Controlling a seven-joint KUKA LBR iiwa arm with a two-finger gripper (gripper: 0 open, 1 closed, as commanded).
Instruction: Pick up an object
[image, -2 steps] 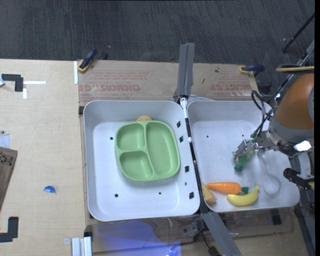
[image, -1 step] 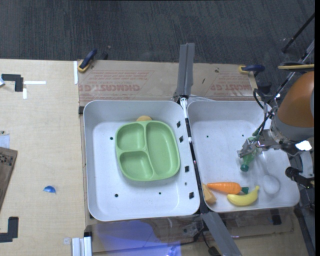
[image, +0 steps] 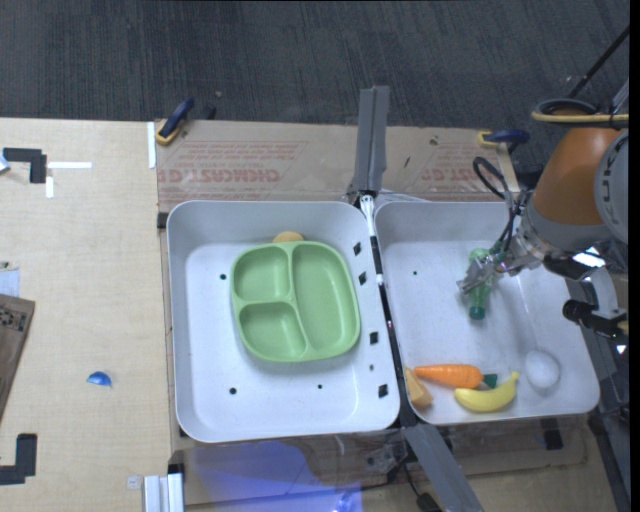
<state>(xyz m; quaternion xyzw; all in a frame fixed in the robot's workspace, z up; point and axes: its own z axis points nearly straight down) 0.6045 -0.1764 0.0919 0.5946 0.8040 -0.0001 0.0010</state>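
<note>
My gripper (image: 478, 278) hangs over the upper middle of the right bin (image: 430, 250). A slim green object (image: 478, 306) runs between its fingers, sticking out above and below them, and the fingers are shut on it. An orange carrot (image: 450, 375), a yellow banana (image: 488, 395) and a tan piece (image: 420, 393) lie along the right bin's front edge. A whitish round object (image: 541, 369) rests at the front right. The left bin (image: 200, 330) holds a green divided plate (image: 297, 300), with a small yellow-tan thing (image: 288, 238) peeking out behind it.
A grey upright post (image: 372, 140) stands behind the wall where the bins meet. The arm's orange band (image: 580, 175) fills the right side above the right bin. Clamps and a blue-handled tool (image: 176, 117) lie on the bench behind the bins.
</note>
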